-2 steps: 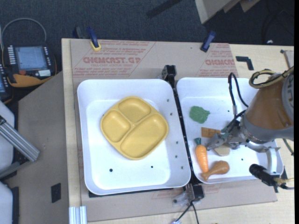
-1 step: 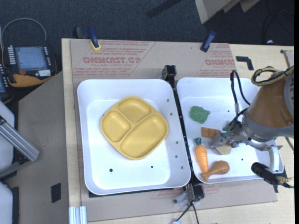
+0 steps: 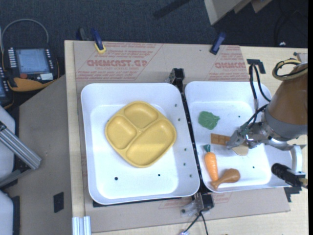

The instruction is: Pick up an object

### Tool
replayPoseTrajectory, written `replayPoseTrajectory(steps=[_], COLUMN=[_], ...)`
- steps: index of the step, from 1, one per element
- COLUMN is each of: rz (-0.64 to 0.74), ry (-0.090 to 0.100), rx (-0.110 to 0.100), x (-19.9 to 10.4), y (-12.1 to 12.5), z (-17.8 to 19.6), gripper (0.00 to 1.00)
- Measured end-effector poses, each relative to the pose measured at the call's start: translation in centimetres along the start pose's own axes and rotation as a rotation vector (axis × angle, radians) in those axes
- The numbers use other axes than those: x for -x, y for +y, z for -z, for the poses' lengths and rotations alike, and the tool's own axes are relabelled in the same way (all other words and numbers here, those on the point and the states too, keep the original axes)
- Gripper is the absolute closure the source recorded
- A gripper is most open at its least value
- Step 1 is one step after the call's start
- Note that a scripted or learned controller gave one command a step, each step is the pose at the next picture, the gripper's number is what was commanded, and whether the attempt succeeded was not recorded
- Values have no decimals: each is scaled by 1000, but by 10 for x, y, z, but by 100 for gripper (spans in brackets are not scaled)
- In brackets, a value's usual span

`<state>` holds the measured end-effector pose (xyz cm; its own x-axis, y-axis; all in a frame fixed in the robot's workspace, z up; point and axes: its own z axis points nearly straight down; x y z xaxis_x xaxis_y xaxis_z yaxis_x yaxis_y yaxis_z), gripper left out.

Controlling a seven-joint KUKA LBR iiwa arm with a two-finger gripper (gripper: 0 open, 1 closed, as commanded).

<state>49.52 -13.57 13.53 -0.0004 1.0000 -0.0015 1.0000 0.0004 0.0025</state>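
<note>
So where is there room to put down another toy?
The left bin has bare floor in front of the yellow divided plate. The right bin is free along its far side, behind the green leaf. Its near half is crowded: carrot, drumstick, brown block, end effector.

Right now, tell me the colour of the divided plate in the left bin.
Yellow. The divided plate shows plainly in the camera view.

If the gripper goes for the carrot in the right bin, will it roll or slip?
The carrot looks tapered and round, so a nudge would probably roll it in an arc. Its smooth, plastic-looking skin may slip from the fingers. It lies near the drumstick, which might get bumped.
</note>
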Motion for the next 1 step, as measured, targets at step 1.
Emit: replayPoseTrajectory(steps=[1], rz=[0], ry=[-1], rx=[2], x=[2], y=[-4], z=[61], gripper=[100])
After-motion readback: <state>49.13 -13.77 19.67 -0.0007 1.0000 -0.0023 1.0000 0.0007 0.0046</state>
